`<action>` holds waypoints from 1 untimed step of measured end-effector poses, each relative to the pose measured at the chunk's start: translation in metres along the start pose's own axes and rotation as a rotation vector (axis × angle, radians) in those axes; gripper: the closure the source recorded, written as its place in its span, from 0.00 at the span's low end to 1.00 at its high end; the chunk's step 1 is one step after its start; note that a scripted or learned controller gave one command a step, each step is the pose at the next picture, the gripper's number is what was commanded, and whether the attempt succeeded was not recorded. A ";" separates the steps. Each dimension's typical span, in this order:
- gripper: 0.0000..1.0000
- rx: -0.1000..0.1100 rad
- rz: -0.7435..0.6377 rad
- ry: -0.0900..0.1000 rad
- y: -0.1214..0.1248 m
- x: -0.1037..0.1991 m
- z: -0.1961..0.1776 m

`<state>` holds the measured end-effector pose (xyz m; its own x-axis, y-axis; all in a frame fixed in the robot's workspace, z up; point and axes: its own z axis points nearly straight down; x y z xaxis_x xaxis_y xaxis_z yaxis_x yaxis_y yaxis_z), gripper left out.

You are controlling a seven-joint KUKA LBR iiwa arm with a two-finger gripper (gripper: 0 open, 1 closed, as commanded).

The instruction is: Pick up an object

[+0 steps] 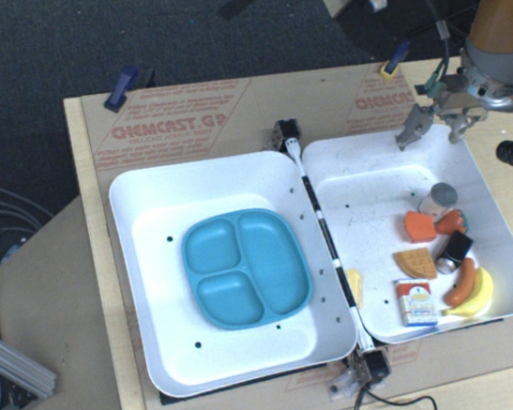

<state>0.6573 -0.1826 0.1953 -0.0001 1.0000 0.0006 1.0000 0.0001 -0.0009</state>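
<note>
We see the gripper (435, 125) above the right bin's (365, 170) far rim, its two fingers (411, 133) apart with nothing between them. Down the right side of that bin we log a cluster of small things: a grey cup (443, 194), an orange block (419, 226), a red piece (450, 223), a black piece (454, 248), a waffle (417, 264), a hot dog (462, 282), a banana (478, 296) and a small box (416, 304), with a yellow slip (355, 285) at the near left wall. In the left bin (146, 224) we record a blue divided plate (245, 267), lying flat at its middle.
</note>
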 end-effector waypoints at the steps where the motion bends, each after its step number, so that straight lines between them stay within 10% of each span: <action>1: 0.00 0.001 0.000 0.000 -0.009 -0.016 0.111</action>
<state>0.6479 -0.1985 0.0842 0.0003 1.0000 0.0004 1.0000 -0.0003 -0.0021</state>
